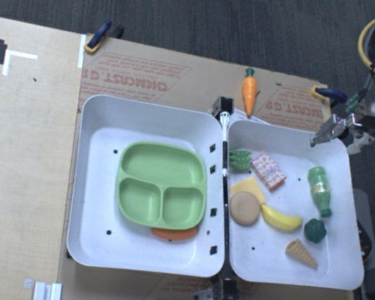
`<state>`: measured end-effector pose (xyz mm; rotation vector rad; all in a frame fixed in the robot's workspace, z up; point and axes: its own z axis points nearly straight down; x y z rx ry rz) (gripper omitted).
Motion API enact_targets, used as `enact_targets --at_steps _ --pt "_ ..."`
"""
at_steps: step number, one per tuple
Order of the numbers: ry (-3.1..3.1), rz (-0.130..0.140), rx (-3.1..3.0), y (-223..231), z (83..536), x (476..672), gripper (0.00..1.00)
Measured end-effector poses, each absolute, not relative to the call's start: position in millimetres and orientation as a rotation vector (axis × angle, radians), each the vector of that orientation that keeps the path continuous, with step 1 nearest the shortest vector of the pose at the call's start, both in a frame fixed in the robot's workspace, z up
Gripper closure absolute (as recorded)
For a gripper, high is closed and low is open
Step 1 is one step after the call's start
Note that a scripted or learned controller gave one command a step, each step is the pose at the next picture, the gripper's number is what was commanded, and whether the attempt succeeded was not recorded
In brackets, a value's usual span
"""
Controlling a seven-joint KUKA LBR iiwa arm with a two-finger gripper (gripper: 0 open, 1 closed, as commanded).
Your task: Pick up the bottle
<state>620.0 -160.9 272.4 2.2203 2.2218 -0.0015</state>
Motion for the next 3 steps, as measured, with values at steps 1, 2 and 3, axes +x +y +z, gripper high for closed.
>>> enact_targets --at_steps 1,2,3 --pt "2.187 -0.001 2.253 -199.1 121.9 627.3 0.00" --pt "2.186 -0.001 2.251 -199.6 132.1 627.8 1.00" --pt "2.188 -0.001 2.253 -207.2 209.6 484.8 1.00"
